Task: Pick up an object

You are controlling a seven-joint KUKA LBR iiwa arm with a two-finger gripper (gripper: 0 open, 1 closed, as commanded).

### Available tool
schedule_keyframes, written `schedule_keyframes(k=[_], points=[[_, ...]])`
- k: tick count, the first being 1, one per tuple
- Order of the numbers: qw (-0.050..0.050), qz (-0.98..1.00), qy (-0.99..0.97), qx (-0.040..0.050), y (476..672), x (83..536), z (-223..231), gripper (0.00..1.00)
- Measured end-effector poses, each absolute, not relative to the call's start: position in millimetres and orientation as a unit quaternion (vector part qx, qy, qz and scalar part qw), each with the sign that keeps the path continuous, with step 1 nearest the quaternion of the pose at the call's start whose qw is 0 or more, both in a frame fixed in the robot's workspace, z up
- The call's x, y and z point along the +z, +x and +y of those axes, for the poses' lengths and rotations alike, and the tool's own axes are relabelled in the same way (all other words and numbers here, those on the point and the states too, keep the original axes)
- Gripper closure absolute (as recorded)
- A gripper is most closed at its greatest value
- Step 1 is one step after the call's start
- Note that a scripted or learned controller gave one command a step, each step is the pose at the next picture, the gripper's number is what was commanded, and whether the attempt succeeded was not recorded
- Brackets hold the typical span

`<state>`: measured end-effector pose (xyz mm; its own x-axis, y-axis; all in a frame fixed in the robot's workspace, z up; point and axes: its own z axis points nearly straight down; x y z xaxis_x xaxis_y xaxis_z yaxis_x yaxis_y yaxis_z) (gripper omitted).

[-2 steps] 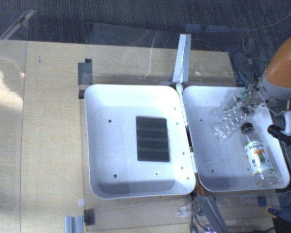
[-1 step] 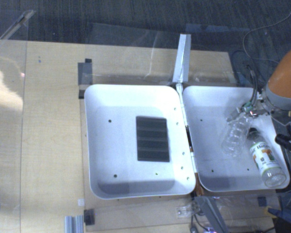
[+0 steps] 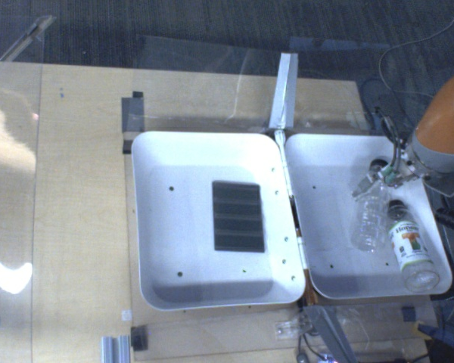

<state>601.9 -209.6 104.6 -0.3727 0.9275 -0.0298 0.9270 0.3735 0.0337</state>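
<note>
In the right bin (image 3: 325, 203), a clear plastic bottle (image 3: 369, 221) lies on its side. Beside it on the right is a white bottle (image 3: 411, 248) with a green and orange label and a dark cap. My gripper (image 3: 384, 175) comes in from the right and hangs low over the far end of the clear bottle, near the back of the bin. A dark ribbed rectangular block (image 3: 238, 216) lies flat in the middle of the left bin (image 3: 166, 172).
The arm's orange band (image 3: 448, 119) and grey wrist stand over the right bin's far right corner. A metal post (image 3: 284, 89) rises behind the seam between the bins. Cables and brackets sit at the bench's front edge (image 3: 318, 331).
</note>
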Motion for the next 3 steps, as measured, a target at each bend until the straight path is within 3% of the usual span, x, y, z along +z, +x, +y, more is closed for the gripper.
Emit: schedule_keyframes(k=[1,2,3], points=[[0.015,0.867,0.498,0.0032,623.7,104,-209,0.0],[-0.015,0.883,0.469,-0.0062,662.3,90,-212,0.0],[-0.015,0.886,0.464,-0.0062,662.6,90,-211,0.0]])
